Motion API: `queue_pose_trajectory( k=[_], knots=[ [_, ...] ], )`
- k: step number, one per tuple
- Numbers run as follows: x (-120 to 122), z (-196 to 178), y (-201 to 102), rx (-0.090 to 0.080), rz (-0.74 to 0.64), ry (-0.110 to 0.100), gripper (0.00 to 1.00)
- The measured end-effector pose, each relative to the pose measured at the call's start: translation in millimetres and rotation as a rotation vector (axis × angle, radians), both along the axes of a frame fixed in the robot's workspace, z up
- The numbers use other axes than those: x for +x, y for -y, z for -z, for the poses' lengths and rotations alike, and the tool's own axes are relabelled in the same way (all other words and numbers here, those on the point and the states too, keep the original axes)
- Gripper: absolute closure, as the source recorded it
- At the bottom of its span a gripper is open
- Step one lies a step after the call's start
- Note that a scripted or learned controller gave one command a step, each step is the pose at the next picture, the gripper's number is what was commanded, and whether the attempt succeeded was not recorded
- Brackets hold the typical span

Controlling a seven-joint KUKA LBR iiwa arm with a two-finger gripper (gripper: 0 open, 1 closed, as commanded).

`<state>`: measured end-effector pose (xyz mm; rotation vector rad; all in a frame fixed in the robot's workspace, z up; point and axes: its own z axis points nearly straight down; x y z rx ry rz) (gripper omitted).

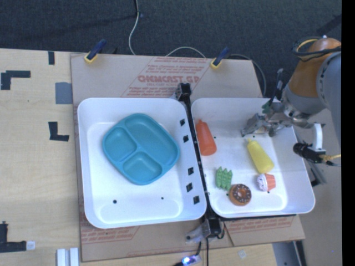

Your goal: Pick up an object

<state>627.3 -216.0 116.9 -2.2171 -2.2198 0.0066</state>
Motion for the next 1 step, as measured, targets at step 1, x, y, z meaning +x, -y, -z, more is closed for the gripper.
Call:
queue_pose_trajectory(
  k=[1],
  knots=[
    [0.3,33.3,-0.7,-0.002,-0.001,0.006,0.00]
  ],
)
